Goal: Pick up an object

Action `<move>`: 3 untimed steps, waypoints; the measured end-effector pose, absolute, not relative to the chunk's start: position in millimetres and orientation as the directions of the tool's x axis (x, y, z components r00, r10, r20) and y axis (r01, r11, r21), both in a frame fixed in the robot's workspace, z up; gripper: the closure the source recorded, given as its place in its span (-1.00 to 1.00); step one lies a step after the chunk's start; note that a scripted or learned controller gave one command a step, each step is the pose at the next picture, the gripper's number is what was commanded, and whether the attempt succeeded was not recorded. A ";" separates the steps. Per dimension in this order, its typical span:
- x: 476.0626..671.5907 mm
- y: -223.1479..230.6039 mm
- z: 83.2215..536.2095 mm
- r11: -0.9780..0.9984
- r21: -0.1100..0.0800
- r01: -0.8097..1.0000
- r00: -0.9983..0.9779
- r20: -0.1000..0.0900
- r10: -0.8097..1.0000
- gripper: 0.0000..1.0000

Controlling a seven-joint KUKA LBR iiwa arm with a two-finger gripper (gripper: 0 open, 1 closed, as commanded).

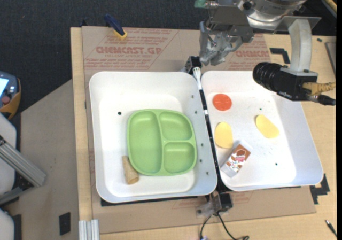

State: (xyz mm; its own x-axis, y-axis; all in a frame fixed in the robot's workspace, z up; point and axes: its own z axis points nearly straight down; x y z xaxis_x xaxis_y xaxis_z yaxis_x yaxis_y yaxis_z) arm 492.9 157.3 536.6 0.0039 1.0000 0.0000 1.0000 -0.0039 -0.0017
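Arm: reaches in from the upper right of the frame, grey, with an orange patch at the top edge.
Gripper (218, 54): hangs above the bench's cardboard sheet, just past the far rims of the two bins, near where they meet; whether it is spread or pressed together I cannot tell, and nothing is seen in its grasp.
Left bin (104, 126): white, shallow, in the middle left of the frame.
Green plate (160, 141): three compartments, lies flat in the left bin toward its near right side.
Cork (129, 170): tan, short cylinder, lies in the left bin touching the plate's lower left edge; long axis runs nearly up and down the frame, slightly tilted.
Right bin (299, 142): white, its left rim against the left bin.
Orange disc (222, 102): round, flat, in the upper left part of the right bin.
Yellow oval piece (223, 134): just below the disc, near the left rim; long axis runs up and down the frame.
Second yellow piece (266, 126): centre of the right bin; long axis slants from upper left to lower right.
Small packet (236, 160): white with brown and red print, just below the oval piece; long axis slants from upper right to lower left.
Black camera (280, 79): over the right bin's upper right corner.
Blue and yellow clip (115, 26): on the cardboard, upper left.
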 end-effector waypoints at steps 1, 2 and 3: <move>525.9 228.4 534.5 0.006 0.004 1.000 -0.006 0.002 1.000 1.00; 477.6 97.0 536.8 -0.013 0.000 1.000 0.013 -0.001 1.000 1.00; 477.6 232.4 534.0 0.014 0.000 1.000 -0.014 0.004 1.000 1.00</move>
